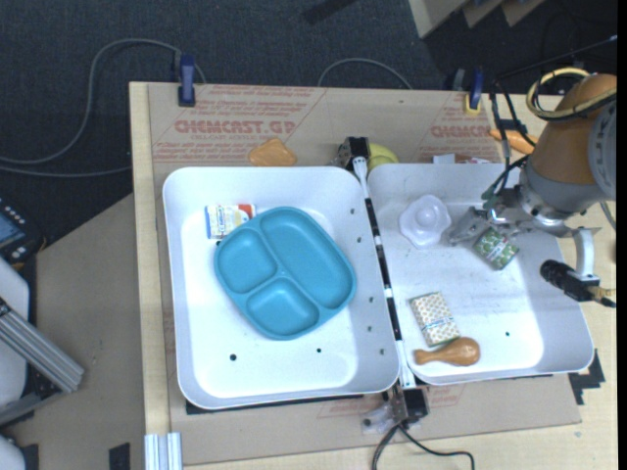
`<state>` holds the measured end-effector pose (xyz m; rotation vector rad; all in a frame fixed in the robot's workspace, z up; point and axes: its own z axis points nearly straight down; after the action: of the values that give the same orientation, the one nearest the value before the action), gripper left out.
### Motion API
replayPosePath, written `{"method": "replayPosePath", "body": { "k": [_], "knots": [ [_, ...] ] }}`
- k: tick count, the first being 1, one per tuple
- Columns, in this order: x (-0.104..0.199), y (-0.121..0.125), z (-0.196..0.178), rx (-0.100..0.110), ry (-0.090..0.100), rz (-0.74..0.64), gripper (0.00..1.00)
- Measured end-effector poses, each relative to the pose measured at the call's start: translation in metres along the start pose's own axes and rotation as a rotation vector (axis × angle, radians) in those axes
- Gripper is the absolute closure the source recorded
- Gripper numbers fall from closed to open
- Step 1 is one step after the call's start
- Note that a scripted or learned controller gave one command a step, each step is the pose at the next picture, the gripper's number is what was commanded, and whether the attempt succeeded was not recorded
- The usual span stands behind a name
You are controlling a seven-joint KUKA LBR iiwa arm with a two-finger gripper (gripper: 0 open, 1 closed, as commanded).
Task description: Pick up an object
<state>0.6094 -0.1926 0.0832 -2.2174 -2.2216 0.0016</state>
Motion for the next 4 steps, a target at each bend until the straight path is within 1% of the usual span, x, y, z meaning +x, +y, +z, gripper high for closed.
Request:
{"method": "replayPosePath", "body": {
  "k": [1, 2, 3, 4],
  "knots": [
    [-0.001, 0.000, -0.012, -0.003, -0.001, 0.002, 1.00],
    [-0.001, 0.000, -0.012, -0.003, -0.001, 0.001, 0.00],
    [-0.033, -0.049, -0.045, 0.000, -0.001, 0.005, 0.00],
    [0.005, -0.087, 0.001, 0.003, 0.002, 0.002, 0.00]
  ]
}}
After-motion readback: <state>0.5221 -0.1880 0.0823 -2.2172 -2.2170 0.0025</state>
